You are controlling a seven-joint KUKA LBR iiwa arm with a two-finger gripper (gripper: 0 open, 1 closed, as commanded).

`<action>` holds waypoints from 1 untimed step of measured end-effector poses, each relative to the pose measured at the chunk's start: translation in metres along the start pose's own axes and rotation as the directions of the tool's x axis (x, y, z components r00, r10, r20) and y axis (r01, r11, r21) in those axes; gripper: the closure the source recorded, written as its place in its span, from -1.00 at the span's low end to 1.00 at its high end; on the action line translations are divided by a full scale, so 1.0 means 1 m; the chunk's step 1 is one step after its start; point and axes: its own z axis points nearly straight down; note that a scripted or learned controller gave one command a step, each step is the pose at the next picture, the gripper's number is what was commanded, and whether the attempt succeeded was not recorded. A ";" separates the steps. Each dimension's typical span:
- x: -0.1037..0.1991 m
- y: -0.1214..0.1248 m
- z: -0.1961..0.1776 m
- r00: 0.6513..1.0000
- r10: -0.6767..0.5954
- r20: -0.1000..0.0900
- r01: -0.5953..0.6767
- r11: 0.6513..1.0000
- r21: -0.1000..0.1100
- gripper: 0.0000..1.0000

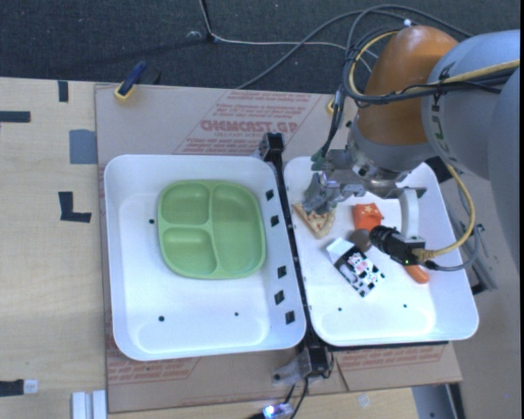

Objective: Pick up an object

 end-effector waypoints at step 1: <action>0.060 -0.013 -0.004 1.000 0.000 0.000 0.000 1.000 0.000 1.00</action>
